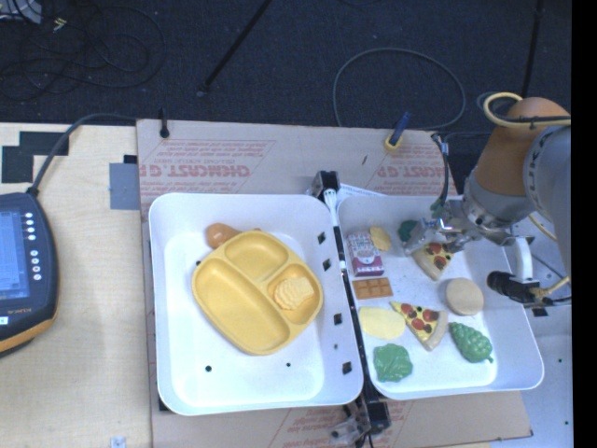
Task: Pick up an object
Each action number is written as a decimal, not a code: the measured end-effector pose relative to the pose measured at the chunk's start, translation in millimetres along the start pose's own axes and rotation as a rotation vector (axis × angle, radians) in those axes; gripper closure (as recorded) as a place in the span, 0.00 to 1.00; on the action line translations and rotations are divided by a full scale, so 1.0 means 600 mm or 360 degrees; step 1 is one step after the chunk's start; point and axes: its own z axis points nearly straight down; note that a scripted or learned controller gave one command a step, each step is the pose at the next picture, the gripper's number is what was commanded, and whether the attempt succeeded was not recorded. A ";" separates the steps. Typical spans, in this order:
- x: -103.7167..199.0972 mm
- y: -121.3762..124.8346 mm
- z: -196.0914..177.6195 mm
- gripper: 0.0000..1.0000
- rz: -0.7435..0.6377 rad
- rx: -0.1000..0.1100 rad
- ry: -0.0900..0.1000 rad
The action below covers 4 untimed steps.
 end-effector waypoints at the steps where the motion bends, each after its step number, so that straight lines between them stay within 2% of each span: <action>1: 0.066 0.009 0.000 0.00 0.0003 -0.0002 -0.0012; 2: 0.015 0.005 0.000 0.00 0.0005 0.0000 -0.0005; 3: 0.050 0.008 -0.001 0.00 0.0005 -0.0002 -0.0013; 4: 0.031 0.009 0.001 0.00 0.0004 0.0000 -0.0005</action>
